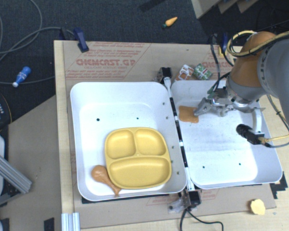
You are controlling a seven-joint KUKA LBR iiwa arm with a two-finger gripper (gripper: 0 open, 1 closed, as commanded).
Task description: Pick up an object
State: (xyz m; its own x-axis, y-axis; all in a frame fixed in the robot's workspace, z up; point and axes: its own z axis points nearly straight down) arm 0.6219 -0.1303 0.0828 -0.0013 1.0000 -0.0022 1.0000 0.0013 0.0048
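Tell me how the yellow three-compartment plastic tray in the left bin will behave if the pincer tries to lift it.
The yellow three-compartment plastic tray looks moulded and rigid, so it probably stays stiff. It is broad and shallow, so a grip on one rim would likely tilt it. Its smooth, glossy surface may be slippery. It lies against the orange drumstick-shaped toy, which could get nudged.

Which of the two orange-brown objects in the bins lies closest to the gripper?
The flat brown piece in the right bin, right beside the gripper. The drumstick-shaped toy lies in the left bin, beside the yellow tray.

tool beside tan piece, right bin
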